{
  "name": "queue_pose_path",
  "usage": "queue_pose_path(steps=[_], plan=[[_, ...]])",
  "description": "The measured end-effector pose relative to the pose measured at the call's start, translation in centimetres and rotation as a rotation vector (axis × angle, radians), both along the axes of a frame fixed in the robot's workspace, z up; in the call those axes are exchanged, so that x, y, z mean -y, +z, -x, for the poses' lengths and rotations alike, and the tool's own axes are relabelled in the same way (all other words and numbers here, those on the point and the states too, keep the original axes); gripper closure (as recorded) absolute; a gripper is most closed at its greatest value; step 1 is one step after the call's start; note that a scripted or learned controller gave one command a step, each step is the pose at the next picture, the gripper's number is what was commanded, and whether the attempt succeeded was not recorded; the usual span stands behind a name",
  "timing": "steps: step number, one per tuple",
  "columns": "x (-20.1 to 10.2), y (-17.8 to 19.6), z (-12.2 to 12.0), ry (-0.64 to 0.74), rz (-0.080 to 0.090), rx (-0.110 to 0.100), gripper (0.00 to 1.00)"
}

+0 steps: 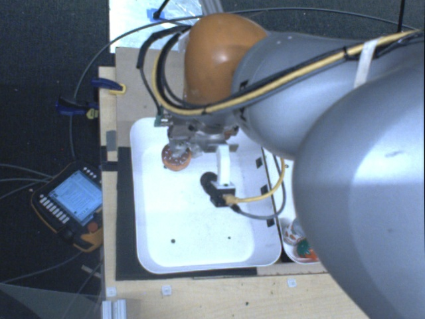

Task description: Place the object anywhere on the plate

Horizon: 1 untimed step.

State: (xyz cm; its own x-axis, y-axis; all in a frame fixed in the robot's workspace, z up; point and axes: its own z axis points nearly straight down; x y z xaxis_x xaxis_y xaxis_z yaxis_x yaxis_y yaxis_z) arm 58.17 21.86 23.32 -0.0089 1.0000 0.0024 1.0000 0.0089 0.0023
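A robotics laboratory: a large grey industrial arm with an orange band and yellow-and-black cabling reaches over a shallow white plastic bin on a pale wooden surface, while a handheld orange-and-black control pendant with a lit blue screen lies on dark carpet among trailing cables.

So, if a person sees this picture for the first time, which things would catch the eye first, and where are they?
First the big grey arm, which covers the right side and top, with its orange band above the wrist at top centre. Next, the white bin in the middle, with a small round orange-brown object near its upper left, just under the arm's end. At the left, on the dark floor, lies a handheld pendant with a lit blue screen.
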Motion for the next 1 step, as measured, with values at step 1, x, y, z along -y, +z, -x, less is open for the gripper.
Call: queue_pose_path(steps=[1], plan=[[0.26,-0.04,0.02,-0.004,0.001,-0.002,0.00]])
